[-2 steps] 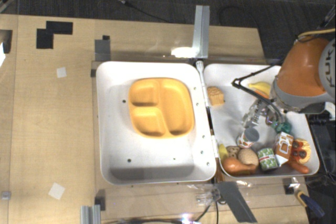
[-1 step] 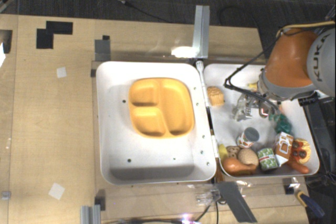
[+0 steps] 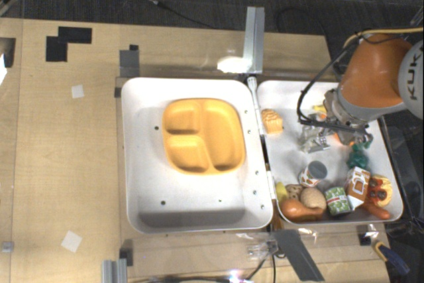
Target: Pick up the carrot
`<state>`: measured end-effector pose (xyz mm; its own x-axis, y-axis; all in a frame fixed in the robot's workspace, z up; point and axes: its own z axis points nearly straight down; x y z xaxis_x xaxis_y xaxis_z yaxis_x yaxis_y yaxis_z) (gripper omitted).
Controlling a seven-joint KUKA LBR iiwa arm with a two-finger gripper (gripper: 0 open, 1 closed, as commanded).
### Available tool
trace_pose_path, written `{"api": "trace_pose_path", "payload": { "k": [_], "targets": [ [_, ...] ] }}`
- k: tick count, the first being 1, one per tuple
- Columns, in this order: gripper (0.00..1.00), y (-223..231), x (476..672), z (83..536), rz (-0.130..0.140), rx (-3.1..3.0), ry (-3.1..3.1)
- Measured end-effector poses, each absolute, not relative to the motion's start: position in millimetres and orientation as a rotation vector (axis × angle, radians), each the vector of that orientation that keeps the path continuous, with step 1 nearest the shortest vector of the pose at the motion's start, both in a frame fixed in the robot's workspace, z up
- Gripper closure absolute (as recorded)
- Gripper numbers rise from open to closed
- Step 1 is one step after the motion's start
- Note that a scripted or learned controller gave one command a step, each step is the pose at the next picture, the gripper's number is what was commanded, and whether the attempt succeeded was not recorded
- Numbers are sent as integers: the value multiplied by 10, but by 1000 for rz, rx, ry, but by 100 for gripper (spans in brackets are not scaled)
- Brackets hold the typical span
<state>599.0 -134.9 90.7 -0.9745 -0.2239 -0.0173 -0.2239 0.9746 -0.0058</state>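
- Nearest the camera, the right bin's (image 3: pixel 391 162) near edge holds a crowded row of toy foods: a brown pear-shaped piece (image 3: pixel 299 210), a tan round piece (image 3: pixel 312 197), a small green can (image 3: pixel 337 201), a little carton (image 3: pixel 358 183) and a yellow piece (image 3: pixel 281 191) at the row's 9 o'clock end.
- At the row's 3 o'clock end lies an orange tapered shape (image 3: pixel 379 212), close against the bin's corner; this looks like the carrot, though it is small and partly crowded by its neighbours, so that reading is tentative.
- Just at 12 o'clock of the carton stands a dark green piece (image 3: pixel 358 157).
- A grey round cup (image 3: pixel 317 170) sits near the bin's middle, and a pale yellow block (image 3: pixel 271 121) lies at 10 o'clock of it, near the divider.
- The gripper (image 3: pixel 318 137) hangs over the right bin's middle, under the arm's orange band (image 3: pixel 371 75), well apart from the carrot, which lies at about 5 o'clock of it.
- Whether the jaws are spread or closed cannot be told from this slant; nothing is seen between them.
- The left bin (image 3: pixel 142 162) carries a yellow divided tray (image 3: pixel 202 134) at its centre.
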Motion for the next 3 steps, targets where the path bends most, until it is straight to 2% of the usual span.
{"api": "trace_pose_path", "payload": {
  "k": [1,2,3],
  "targets": [
    [100,-1322,5701,914,-11,-749,3031],
    [100,-877,6113,912,-13,-1452,2766],
    [100,-1700,5591,1222,-12,-1695,2637]
  ]
}}
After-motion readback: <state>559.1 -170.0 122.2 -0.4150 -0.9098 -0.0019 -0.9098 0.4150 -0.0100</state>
